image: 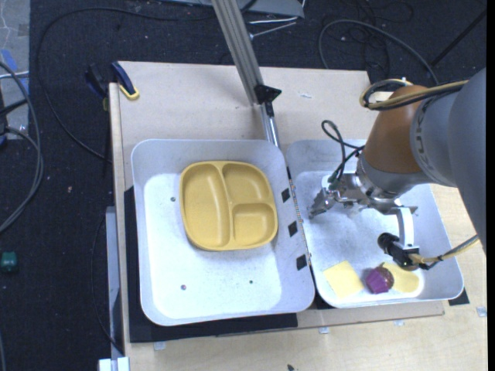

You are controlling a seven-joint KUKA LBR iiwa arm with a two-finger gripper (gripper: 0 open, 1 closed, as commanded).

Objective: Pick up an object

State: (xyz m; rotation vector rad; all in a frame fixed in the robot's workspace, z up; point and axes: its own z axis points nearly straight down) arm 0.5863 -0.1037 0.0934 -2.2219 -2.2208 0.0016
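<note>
My gripper [321, 205] hangs low over the left part of the right bin [309, 157], above bare bin floor. Three small objects lie in that bin's front corner: a flat yellow block [344, 278], a purple lump [378, 280] and a pale yellow round piece [408, 282] touching the purple one. They sit well in front of and to the right of the gripper, apart from it. Nothing shows in the gripper.
The left bin [155, 207] holds a yellow divided plate [229, 205]. A metal pole [240, 45] slants down to the seam between the bins. The grey and orange arm [410, 141] covers the right bin's back right. A black plug [390, 245] with a yellow cable hangs near the objects.
</note>
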